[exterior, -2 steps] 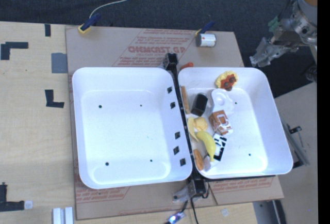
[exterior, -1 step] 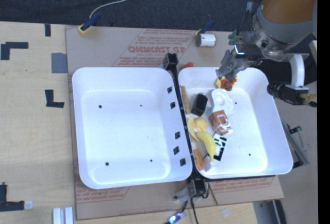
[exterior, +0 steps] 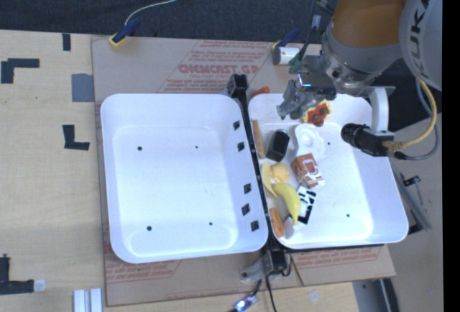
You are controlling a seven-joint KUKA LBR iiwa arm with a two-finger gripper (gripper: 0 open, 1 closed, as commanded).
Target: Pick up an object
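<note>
Two shallow white plastic bins with rounded corners sit side by side on a sheet of brown cardboard printed with red lettering. The left bin (exterior: 172,181) has a smooth, glossy floor marked by a few small dark dots. The right bin (exterior: 359,210) holds a loose cluster of small things along its left side: a black rounded block (exterior: 277,144), a white cup-like piece (exterior: 309,139), a small brown and white printed packet (exterior: 308,170), a curved yellow banana (exterior: 286,195) and a flat black and white card (exterior: 306,205) just beside the banana. A small orange and dark object (exterior: 318,113) lies near the back of that bin.

The grey arm with its wide orange band reaches in from the right. Its gripper (exterior: 295,103) hangs over the back left part of the right bin, close beside the orange object and just behind the black block. Whether its metal fingers are apart or together cannot be told from this angle, and nothing can be seen between them.

A yellow cable runs from a black cylinder (exterior: 359,138) mounted on the arm.
</note>
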